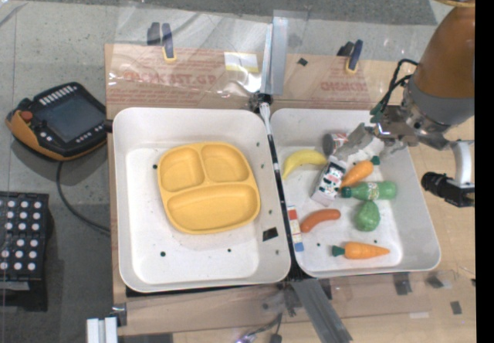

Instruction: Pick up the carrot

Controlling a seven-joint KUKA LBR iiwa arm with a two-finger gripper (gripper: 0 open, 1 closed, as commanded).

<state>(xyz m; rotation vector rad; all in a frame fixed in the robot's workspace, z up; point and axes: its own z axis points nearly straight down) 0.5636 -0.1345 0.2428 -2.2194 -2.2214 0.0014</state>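
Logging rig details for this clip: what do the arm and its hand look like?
The arm has a rounded orange section above a grey wrist housing. Thin dark cables loop along its left side. The hand is grey and silver metal with darker fittings.

Arm [451, 48] presents a rounded orange band above a grey wrist section, black cables [392, 86] looping down its near side, and a gripper [356, 145] of pale grey metal with dark fittings and a teal spot.

One fixed overhead camera, slanted, seemingly mid-range, over both bins [123, 179].
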